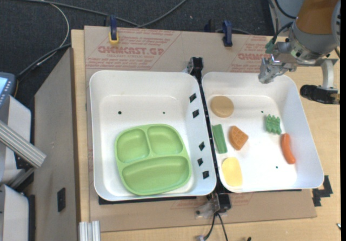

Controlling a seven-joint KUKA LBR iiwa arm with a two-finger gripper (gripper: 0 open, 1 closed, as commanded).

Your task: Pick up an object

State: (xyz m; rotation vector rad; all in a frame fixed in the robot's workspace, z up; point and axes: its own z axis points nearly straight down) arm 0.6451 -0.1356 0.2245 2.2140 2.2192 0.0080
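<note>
The arm is cut off by the top and right edges, so just its orange band and grey wrist show. The surface is a brown board with red lettering, clamped at its far edge, over dark carpet crossed by cables. On it sit two white bins. The left bin holds a green divided tray. The right bin holds a round tan disc, a green stick beside the divider, a yellow piece near the front, an orange wedge, an orange-red carrot-like piece and a small green ridged item toward the right wall. The tool hangs over the right bin's far rim, well apart from every item, holding nothing; it is too small and blurred to tell how it is set.
</note>
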